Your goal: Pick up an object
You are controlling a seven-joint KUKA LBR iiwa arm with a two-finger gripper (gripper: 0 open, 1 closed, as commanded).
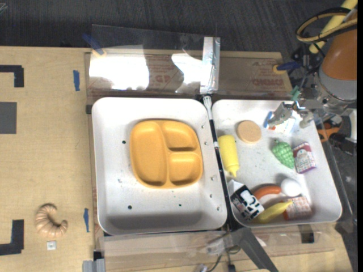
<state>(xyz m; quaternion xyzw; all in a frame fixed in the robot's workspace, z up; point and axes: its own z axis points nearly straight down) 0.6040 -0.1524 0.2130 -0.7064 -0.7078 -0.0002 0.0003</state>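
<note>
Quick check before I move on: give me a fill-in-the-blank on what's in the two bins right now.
1. The divided tray in the left bin is ____ in colour.
2. The mustard bottle lies in the ____ bin.
3. The round tan disc lies beside the ____ bottle.

Missing words: yellow; right; mustard

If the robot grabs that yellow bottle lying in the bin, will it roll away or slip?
The yellow bottle lies on its side in the right bin, so a nudge would probably roll it. Its smooth, rounded plastic looks slippery for the gripper. It seems a stiff toy, likely light.
</note>
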